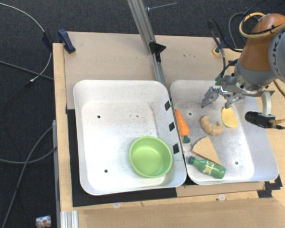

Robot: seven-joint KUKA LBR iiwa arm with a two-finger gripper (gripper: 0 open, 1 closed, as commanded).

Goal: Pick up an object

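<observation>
No text, number or brand can be read anywhere. The green bottle (207, 166), which lies below the gripper (218, 99) in the right bin (263, 158), carries a yellow label, but the print on it is too small to make out. The black marks along the edge where the two bins meet, to the left of the gripper, show no letters.
</observation>
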